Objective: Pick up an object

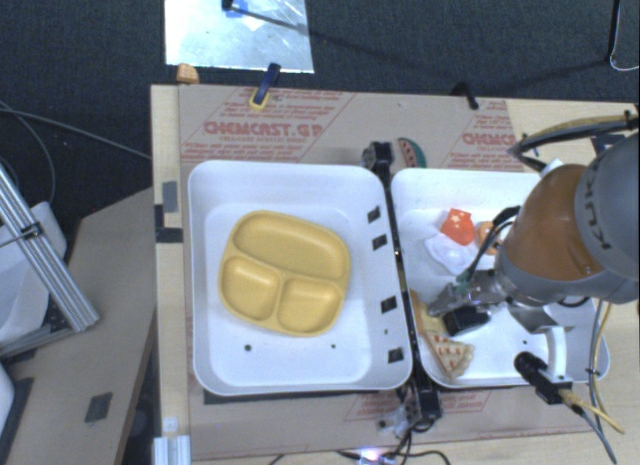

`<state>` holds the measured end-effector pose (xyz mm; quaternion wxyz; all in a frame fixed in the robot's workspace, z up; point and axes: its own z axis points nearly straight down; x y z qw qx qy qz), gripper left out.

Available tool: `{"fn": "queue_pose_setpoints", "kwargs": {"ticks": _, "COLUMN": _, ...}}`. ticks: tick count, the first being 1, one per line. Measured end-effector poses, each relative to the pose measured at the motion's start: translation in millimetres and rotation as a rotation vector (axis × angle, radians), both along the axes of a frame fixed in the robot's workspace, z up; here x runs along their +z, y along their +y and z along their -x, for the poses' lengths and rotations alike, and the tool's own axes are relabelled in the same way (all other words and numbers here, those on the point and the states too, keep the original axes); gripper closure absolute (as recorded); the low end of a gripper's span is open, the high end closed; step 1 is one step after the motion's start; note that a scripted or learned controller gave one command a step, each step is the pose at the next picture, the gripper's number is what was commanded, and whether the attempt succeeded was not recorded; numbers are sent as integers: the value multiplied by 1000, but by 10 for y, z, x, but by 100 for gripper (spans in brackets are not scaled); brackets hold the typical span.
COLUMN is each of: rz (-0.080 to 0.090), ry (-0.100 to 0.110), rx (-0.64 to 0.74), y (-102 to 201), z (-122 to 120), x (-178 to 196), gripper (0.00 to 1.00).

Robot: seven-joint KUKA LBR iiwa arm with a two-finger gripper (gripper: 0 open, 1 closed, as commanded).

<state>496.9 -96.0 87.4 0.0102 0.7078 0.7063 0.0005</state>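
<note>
In the right bin (480,178) lie a red-orange block (457,225), a white crumpled item (443,250) just below it, and a tan waffle-patterned wedge (441,344) near the bin's front left corner. My gripper (458,311) hangs low over the left half of this bin, just above the wedge's upper end and below the white item. The grey arm with its orange band (556,233) covers the bin's middle and right. A small orange piece (485,230) peeks out beside the arm.
The left bin (210,253) holds a yellow divided plate (284,272). A green and red toy slice (410,152) lies on the cardboard behind the bins' shared wall. A yellow and blue tool (264,87) rests at the cardboard's far edge.
</note>
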Motion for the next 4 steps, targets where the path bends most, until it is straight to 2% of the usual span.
{"fn": "queue_pose_setpoints", "kwargs": {"ticks": 1, "rz": -6, "ry": 1, "rx": 0, "y": 6, "z": -18, "x": 103, "gripper": 100}}
{"fn": "queue_pose_setpoints", "kwargs": {"ticks": 2, "rz": -13, "ry": 11, "rx": 8, "y": 565, "z": -247, "x": 992, "gripper": 100}}
{"fn": "queue_pose_setpoints", "kwargs": {"ticks": 4, "rz": -15, "ry": 14, "rx": 10, "y": 1499, "z": -334, "x": 968, "gripper": 100}}
